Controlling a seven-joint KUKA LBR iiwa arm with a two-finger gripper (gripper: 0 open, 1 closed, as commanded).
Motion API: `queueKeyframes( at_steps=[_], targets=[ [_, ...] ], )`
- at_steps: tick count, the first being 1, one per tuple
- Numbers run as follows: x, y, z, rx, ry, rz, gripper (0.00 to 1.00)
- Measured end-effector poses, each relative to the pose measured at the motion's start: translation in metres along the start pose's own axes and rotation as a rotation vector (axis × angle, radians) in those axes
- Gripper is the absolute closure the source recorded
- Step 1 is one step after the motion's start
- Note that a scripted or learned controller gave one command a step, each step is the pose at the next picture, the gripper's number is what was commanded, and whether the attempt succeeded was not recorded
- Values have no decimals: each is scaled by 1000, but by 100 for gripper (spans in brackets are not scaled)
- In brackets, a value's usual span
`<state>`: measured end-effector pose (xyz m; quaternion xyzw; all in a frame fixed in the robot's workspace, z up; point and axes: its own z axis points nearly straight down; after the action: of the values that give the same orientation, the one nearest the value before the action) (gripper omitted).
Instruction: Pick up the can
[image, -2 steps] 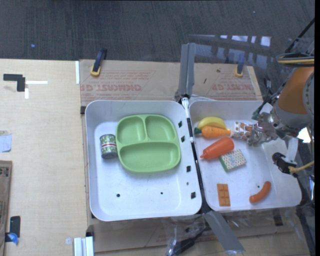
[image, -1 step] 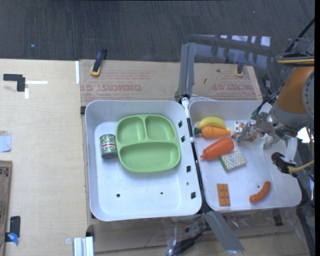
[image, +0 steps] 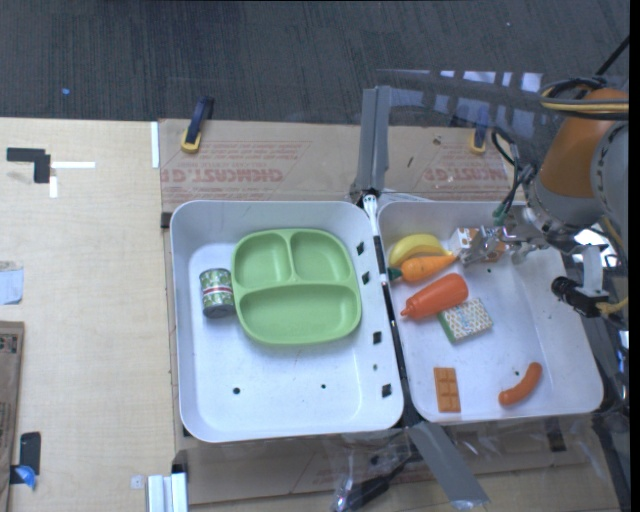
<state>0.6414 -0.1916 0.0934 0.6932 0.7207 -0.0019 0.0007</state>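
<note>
Since the can (image: 216, 293) lies in the left bin (image: 290, 405) touching the green plate (image: 297, 286), I'd bring my gripper (image: 484, 245), whose grip I cannot tell, across from the plate-free side

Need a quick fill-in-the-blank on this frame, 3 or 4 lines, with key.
1. The can lies in the ____ bin, touching the green plate.
2. The plate has ____ compartments.
3. The gripper hovers over the ____ bin, near the banana.
4. The sausage lies in the same bin as the ____ wafer.

Missing words: left; three; right; orange
</note>
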Motion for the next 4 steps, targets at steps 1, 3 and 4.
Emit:
queueKeyframes(
  at_steps=[1, 3, 4],
  targets=[
    [0, 0, -10, 1, -1, -3, 100],
    [27, 7, 8, 42, -2, 158, 0],
    [52, 4, 5, 73, -1, 618, 0]
  ],
)
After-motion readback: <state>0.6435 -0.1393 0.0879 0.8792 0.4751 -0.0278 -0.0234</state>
